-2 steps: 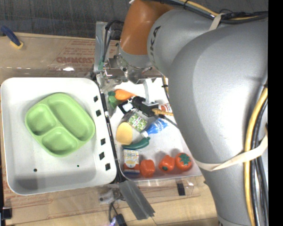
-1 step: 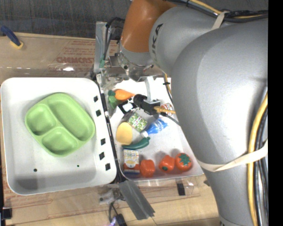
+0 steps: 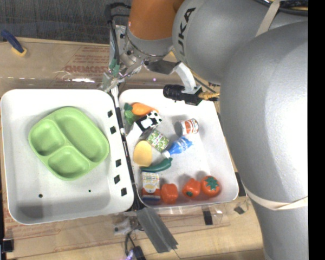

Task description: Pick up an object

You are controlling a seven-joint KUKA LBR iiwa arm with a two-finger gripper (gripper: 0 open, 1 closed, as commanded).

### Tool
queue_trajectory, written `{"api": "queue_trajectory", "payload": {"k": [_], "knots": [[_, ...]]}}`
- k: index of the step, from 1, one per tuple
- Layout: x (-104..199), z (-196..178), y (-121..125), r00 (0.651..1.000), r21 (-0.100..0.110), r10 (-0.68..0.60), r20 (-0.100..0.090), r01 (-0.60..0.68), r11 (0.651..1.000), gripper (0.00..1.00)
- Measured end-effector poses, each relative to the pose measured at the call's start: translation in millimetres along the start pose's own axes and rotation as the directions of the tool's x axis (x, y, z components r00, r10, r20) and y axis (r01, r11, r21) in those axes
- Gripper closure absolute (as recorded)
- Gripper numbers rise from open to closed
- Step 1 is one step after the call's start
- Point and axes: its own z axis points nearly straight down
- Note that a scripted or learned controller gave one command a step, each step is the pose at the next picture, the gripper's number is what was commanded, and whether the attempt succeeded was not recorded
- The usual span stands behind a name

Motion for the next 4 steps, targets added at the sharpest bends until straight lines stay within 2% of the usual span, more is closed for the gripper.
{"api": "queue_trajectory", "payload": {"k": [1,2,3,4], "knots": [[0,-10,1,1.0,0.0,-0.004,0.0,0.004,1.0,1.0],[29,-29,20,1.0,0.001,-0.016,-0.001,0.016,1.0,1.0],[68,-53,47,0.976,0.001,-0.217,-0.001,0.217,0.976,1.0],[49,-39,-1,0.783,0.002,-0.622,-0.002,0.622,0.783,1.0]]}}
